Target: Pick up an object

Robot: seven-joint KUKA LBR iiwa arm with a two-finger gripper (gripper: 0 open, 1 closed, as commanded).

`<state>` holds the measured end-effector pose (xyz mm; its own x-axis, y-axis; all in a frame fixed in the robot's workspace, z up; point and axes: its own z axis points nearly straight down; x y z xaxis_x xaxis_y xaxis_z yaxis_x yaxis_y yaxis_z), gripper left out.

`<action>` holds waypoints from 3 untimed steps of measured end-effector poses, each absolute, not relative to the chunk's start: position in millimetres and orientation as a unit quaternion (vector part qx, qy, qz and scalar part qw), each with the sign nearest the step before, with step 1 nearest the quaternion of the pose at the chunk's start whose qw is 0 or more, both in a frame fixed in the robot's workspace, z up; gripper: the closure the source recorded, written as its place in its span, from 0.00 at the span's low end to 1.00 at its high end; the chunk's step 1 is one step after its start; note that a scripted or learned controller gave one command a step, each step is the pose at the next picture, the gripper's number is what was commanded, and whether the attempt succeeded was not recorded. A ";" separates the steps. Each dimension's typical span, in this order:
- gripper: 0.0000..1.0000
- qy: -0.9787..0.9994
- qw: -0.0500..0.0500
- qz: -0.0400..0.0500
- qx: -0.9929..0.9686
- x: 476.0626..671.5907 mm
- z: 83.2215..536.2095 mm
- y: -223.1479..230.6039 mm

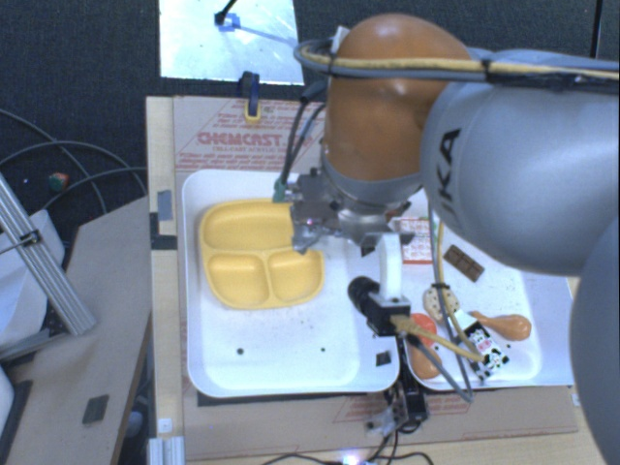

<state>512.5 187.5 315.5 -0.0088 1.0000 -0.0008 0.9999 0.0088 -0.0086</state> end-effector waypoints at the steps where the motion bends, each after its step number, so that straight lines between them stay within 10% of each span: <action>1: 1.00 -0.707 0.003 0.006 -0.707 499.9 126.9 181.3; 2: 1.00 -0.707 -0.005 -0.005 -0.707 655.9 114.6 149.8; 3: 1.00 -0.709 -0.001 -0.001 -0.705 650.3 124.5 152.9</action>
